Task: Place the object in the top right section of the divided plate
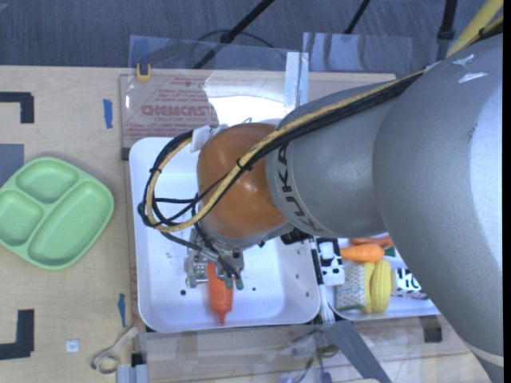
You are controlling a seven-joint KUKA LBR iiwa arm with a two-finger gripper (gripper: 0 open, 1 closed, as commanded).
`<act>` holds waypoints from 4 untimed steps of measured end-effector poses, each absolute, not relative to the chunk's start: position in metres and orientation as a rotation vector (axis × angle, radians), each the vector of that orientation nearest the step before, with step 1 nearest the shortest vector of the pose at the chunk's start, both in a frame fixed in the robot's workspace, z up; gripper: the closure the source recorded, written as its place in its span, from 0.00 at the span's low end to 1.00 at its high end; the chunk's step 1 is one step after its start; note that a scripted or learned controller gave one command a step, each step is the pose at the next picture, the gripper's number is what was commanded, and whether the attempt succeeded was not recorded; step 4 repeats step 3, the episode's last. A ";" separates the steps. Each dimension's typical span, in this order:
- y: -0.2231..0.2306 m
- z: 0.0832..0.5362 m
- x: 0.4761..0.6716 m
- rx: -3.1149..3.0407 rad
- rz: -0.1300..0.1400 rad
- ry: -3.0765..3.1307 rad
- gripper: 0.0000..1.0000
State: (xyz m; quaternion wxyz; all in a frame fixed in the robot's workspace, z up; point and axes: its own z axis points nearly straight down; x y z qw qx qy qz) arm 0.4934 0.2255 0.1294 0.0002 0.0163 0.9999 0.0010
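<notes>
A green divided plate (54, 211) lies on the wooden bench at the far left, outside the bins. My grey arm with its orange band reaches from the right over the left white bin (160, 294). My gripper (217, 275) points down into that bin, right at the top end of an orange carrot (221, 298) that lies near the bin's front wall. The carrot's upper end sits at the fingers; the wrist hides how the fingers stand on it.
The right bin (383, 309) holds an orange carrot-like piece (363, 253), a yellow corn cob (379, 286) and a white box (329, 262). A clear plastic sheet (207, 94) lies behind the bins. Black and yellow cables loop around the wrist.
</notes>
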 end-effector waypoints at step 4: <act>0.227 0.090 0.504 0.065 0.009 3.137 1.00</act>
